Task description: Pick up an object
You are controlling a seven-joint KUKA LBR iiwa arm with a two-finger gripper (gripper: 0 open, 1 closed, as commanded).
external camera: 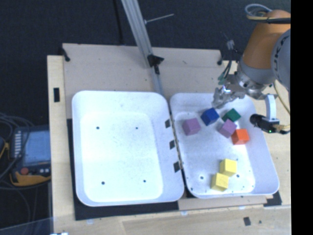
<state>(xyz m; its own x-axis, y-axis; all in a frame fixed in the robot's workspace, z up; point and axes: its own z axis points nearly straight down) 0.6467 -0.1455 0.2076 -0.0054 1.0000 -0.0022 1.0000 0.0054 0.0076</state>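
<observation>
Blocks lie scattered in the right bin (261,151): blue (210,116), green (232,115), two purple (191,126) (227,128), orange (240,136), and two yellow (228,167) (220,181) nearer the front. They are cubes, so we see no long axis. Our arm (261,48) reaches in from the right, its gripper (221,98) just above the blue block, holding nothing we can see; whether it is spread or closed we cannot tell. The left bin (78,131) sits beside.

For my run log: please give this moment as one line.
gripper: above right bin, near blue cube | holding: nothing seen | cubes: all seven in right bin
</observation>
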